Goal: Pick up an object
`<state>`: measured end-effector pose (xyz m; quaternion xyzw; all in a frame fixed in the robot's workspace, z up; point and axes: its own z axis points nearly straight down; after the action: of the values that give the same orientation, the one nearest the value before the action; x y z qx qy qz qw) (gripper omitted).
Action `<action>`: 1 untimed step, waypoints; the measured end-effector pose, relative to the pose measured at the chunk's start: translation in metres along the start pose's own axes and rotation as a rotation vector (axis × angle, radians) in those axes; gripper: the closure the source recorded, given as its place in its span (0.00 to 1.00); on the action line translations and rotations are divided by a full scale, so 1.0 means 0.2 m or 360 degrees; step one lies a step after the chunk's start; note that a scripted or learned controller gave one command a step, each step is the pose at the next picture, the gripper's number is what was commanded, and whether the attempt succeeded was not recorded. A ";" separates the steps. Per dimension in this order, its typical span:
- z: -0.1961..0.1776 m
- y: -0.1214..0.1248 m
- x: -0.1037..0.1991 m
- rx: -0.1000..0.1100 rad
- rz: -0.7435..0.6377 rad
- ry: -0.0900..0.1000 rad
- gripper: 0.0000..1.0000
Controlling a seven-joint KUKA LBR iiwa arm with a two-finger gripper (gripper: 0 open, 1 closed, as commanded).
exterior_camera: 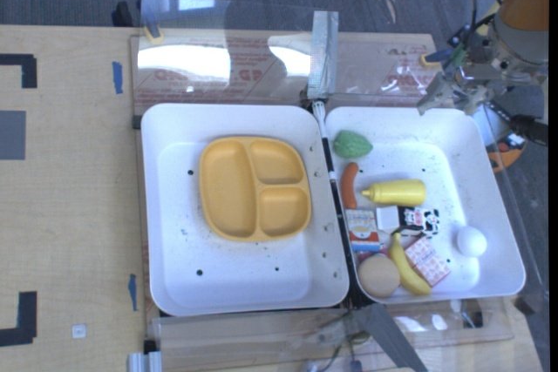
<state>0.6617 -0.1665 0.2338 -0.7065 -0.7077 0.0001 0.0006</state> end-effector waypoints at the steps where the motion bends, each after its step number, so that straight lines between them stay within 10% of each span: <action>1: 0.71 -0.31 0.13 -0.0001 0.0324 0.0000 0.00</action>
<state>0.5988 -0.1404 0.0922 -0.7747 -0.6324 0.0000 0.0004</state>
